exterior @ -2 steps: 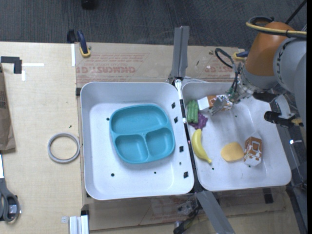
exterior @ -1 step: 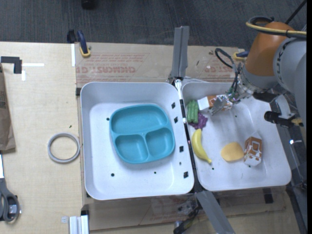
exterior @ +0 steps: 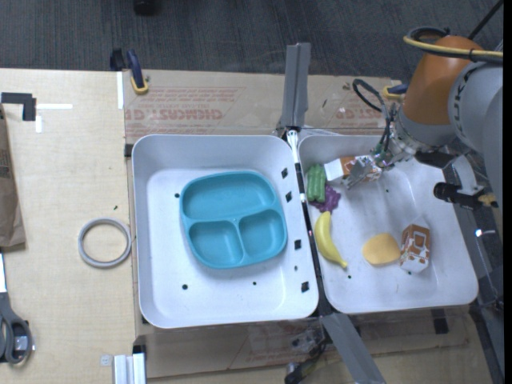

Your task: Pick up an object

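Hovering at the back of the right bin, the hand sits near the orange-and-white packet and green veg, can't tell its opening, so I'd centre on one item before dropping, since they're crowded together.

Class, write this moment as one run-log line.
hand: over right bin, far end | holding: unclear | banana, green vegetable: left edge | blue tray: left bin
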Robot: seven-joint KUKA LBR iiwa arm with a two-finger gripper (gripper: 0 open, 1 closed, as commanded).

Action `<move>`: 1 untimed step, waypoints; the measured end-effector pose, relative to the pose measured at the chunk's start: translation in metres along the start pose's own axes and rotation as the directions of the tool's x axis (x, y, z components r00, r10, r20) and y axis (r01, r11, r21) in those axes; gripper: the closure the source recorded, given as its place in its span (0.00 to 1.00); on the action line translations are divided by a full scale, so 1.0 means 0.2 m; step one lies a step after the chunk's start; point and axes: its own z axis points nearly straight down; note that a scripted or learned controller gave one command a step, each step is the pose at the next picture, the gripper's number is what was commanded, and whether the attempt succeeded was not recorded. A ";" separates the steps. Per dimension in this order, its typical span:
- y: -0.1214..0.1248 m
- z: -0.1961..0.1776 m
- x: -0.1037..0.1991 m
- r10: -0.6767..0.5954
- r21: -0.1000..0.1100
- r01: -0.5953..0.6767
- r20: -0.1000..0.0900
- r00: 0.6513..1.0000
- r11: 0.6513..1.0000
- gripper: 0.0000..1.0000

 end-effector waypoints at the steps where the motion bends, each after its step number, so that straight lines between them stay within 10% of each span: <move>1: 0.00 0.00 0.00 0.000 0.000 0.000 0.000 1.000 1.000 0.00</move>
